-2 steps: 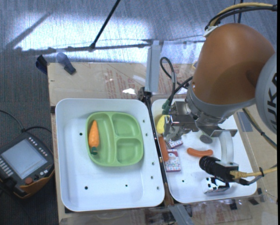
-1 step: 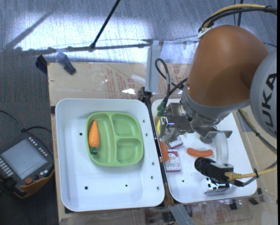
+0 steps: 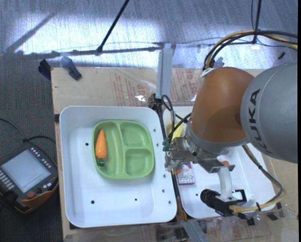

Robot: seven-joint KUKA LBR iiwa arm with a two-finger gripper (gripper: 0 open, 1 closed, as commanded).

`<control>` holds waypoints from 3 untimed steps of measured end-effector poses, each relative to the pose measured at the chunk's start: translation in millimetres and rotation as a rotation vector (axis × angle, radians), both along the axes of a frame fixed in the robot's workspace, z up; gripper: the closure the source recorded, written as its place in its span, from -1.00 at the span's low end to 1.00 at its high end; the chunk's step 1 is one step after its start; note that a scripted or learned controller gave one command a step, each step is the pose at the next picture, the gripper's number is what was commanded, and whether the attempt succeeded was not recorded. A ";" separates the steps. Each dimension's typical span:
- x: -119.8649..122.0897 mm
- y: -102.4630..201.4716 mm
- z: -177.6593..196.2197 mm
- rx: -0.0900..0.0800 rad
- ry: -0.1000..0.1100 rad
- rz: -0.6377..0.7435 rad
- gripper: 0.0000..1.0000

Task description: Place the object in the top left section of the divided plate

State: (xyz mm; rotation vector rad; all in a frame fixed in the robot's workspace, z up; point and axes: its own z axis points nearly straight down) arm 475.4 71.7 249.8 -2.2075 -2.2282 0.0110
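1. Gripper (image 3: 179, 158) low over the left part of the right bin (image 3: 247, 178), tucked beneath the wrist of the arm (image 3: 231, 110). Cannot tell whether the pincer is wide, narrow or closed on anything.
2. Just below it in that bin, a small pink-and-white packet (image 3: 186, 176), flat on the floor and close to the wall shared with the left bin (image 3: 79, 185).
3. In the left bin, the green divided plate (image 3: 140, 174), with a carrot (image 3: 101, 145) lying lengthwise in its long left compartment. The two smaller compartments on the right look bare.
4. Hard to say which is the task's thing. If the carrot, probably already in place and the task near its end. If the packet, likely only the picking step in hand.
5. In the latter case, the next move calls for a sure grasp, a lift clear of both bin walls, then a carry leftward across the plate.
6. Hard to make out: a small orange thing (image 3: 225, 162) beside the wrist, mostly covered.
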 end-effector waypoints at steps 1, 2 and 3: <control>1.1 29.5 117.0 -0.002 -0.003 0.007 1.00; 0.1 33.8 15.3 0.000 0.000 0.095 1.00; 0.3 1.7 -3.1 0.001 -0.001 0.096 1.00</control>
